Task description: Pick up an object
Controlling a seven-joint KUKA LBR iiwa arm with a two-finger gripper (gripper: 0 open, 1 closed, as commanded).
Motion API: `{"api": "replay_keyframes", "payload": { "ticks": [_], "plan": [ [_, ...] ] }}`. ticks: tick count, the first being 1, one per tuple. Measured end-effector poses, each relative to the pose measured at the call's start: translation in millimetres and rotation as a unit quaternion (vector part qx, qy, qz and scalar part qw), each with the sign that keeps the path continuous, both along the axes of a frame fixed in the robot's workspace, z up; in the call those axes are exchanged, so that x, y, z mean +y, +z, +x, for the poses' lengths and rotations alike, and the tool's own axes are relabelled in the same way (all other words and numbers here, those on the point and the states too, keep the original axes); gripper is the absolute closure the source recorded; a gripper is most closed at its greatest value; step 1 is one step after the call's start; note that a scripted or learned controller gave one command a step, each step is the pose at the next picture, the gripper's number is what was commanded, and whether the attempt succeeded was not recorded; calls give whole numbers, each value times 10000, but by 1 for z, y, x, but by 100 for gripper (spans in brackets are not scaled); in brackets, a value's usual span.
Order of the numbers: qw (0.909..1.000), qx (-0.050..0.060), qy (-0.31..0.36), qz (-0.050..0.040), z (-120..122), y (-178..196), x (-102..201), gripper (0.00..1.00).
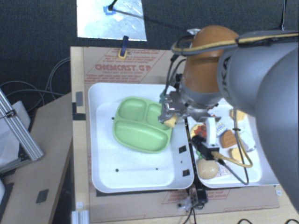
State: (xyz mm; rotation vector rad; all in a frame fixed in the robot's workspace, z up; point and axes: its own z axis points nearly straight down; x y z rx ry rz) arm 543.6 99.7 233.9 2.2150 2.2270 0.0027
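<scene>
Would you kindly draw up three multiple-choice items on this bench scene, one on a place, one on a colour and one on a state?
1. Where does the divided plate lie?
A. In the left bin
B. In the right bin
C. On the dark floor

2. What colour is that plate?
A. Red
B. Green
C. Blue

3. How does the gripper stand to the plate?
A. It is far off, above the right bin's far corner
B. It is at the plate's right rim, with a small yellow thing at its tip
C. It lifts the plate clear of the bin

Answers: 1 A, since the plate rests on the left bin's white floor; 2 B, since it is pale green all over; 3 B, since the gripper's tip sits at the plate's right edge while the plate lies flat.
</scene>
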Motion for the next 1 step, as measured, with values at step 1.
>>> {"api": "replay_keyframes", "payload": {
  "ticks": [1],
  "plan": [
    [10000,12,3,-4,0,-18,7,100]
  ]
}}
